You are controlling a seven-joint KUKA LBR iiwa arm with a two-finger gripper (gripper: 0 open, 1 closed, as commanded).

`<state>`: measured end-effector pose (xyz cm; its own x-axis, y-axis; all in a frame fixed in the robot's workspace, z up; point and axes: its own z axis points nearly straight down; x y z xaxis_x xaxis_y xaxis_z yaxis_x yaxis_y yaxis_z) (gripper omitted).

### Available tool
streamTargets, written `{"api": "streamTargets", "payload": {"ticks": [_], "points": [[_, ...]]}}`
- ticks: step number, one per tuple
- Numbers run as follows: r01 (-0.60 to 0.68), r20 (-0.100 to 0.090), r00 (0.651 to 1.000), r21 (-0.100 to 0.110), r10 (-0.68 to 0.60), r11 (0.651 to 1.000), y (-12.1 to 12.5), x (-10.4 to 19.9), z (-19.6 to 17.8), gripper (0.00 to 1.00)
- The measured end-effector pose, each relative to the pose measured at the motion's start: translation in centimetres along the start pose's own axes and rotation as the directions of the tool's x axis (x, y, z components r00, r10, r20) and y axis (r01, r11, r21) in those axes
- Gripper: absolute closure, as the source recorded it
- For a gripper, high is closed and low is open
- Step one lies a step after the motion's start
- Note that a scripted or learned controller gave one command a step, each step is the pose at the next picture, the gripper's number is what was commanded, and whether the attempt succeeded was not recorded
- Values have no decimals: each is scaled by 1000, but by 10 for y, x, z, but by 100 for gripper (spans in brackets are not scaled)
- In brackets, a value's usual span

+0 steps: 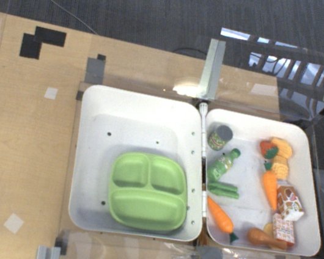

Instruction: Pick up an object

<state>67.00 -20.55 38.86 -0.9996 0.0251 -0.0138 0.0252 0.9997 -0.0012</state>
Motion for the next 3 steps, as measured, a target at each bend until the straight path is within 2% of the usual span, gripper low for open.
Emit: {"api": "streamTargets", "payload": {"ticks": [2,3], "points": [[-72,-3,997,-1,72,997,0,11,-3,100],[-83,0,997,0,83,997,0,3,-15,100]]}}
